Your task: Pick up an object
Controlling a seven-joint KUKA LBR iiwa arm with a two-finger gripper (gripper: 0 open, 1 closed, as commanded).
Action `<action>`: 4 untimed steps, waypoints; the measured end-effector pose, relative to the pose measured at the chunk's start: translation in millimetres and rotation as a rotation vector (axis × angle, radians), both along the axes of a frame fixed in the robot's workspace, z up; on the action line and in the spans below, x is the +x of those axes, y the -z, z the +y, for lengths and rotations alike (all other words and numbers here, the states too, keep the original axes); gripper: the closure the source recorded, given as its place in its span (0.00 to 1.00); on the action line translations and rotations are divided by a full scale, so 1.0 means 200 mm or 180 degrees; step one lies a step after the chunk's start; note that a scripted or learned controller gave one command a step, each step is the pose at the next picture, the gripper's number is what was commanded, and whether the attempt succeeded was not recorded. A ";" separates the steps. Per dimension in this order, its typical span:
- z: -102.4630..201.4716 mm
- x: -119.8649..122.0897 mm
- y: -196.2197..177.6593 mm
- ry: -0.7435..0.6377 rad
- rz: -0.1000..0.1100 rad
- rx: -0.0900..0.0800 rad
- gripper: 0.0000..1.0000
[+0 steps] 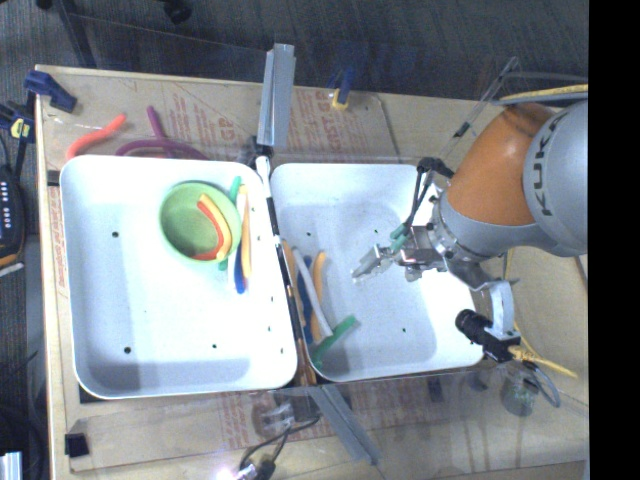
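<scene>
My gripper (372, 261) hangs over the middle of the right bin (350, 203), its fingers spread open with nothing between them. To its left, along that bin's left wall, lie several thin sticks: an orange one (319, 268), a white one (304, 286) and a green-ended one (336, 334). They lie apart from the gripper. The left bin (130, 298) holds a green bowl (183, 224) with yellow and orange strips (215, 218) on its rim, and a blue and yellow stick (241, 253) beside it.
The grey arm with its orange band (495, 183) covers the right bin's right side. An orange strip (95, 136) and a purple loop (160, 149) lie on the bench behind the left bin. A metal bar (276, 93) stands between the bins at the back.
</scene>
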State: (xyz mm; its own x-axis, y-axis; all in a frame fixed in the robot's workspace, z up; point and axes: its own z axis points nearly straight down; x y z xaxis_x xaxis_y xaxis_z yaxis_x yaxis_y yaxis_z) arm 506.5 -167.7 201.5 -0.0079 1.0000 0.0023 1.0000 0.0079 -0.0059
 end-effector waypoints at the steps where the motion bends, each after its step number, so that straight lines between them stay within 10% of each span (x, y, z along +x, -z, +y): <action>1: 0.23 0.27 0.54 0.0218 -0.0025 -0.0014 0.00; 2: 0.24 0.27 0.49 0.0197 -0.0016 -0.0009 1.00; 3: 0.23 0.27 0.49 0.0198 -0.0010 -0.0014 0.00; 4: 0.23 0.26 0.45 0.0192 -0.0002 -0.0014 1.00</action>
State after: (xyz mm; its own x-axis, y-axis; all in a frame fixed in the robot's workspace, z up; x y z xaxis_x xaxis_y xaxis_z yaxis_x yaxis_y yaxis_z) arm 559.4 -121.1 111.9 0.0524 0.9986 -0.0021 0.9986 -0.0524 -0.0050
